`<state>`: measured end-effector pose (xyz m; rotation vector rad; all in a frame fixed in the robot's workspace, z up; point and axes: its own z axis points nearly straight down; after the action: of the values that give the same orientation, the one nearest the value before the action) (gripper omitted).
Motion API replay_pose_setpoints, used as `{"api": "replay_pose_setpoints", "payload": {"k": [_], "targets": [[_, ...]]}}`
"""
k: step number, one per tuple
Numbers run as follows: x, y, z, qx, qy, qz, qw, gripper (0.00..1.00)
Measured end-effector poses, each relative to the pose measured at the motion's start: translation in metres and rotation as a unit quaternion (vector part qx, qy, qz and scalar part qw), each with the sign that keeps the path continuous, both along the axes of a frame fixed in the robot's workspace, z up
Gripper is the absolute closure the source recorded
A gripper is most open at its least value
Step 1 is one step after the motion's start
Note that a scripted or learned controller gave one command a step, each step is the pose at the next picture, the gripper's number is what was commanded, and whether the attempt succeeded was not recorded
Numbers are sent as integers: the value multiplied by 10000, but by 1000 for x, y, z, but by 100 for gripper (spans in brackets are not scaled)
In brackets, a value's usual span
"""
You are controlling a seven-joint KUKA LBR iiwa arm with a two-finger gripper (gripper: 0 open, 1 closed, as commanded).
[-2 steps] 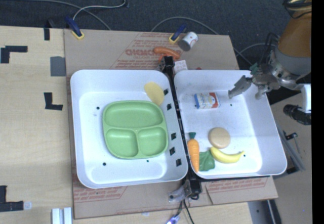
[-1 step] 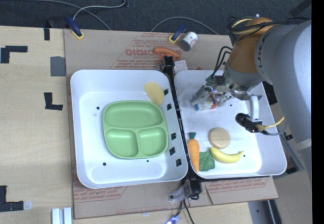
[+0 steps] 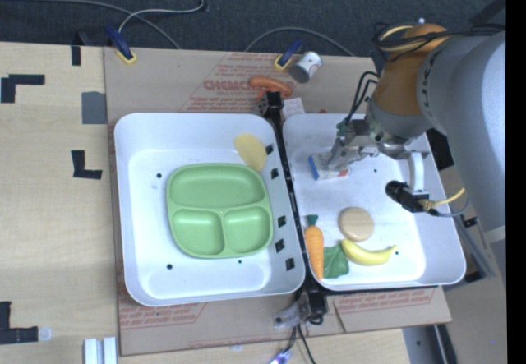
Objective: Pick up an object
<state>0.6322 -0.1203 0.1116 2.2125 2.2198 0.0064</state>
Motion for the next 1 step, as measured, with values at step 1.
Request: {"api": "replay_pose_setpoints", "payload": {"k": [1], "targets": [[0,0,0,0,1,-1,10000,0]]}}
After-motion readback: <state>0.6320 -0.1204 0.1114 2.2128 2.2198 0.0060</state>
